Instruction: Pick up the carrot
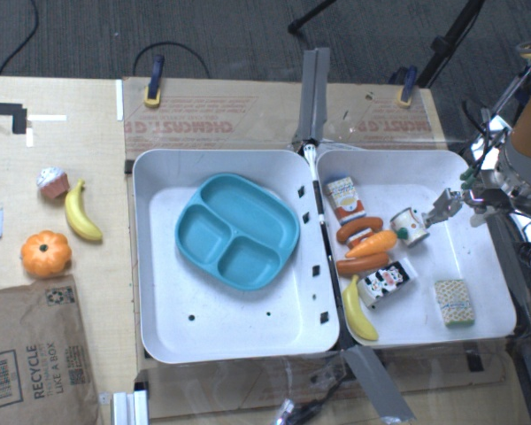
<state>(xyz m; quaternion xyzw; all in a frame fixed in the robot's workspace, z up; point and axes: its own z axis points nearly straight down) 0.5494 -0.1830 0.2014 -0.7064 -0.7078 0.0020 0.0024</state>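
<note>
The carrot (373, 243) lies in the right bin (487, 321), toward its left side, among a tight cluster of items. Its long axis runs nearly across the bin, tilted a little, with the thicker end up and to the right and the thin end pointing down-left. A sausage (358, 230) lies touching it just above, roughly parallel; another orange-red piece (361, 263) sits directly below it; a cow-print carton (384, 283) and a banana (357, 312) follow further down. A small can (408, 227) rests just beside the carrot's thick end, on the side facing the arm. A juice box (343, 196) stands above the group, and a sponge (454, 301) lies well apart at lower right. The gripper (446, 207) hangs over the right half of the same bin, fingers slanted down-left, apparently parted a little and holding nothing, though the view is too coarse to be sure of the gap. The carrot lies to the gripper's left and slightly below, with the can between them. Judgement: the approach must pass over or around the can, and the fingers should close across the carrot's short axis; crowding by the sausage and the piece below leaves little finger clearance, so a wrong or double grasp is a real risk. The left bin (159, 326) holds a blue tray (237, 230).
</note>
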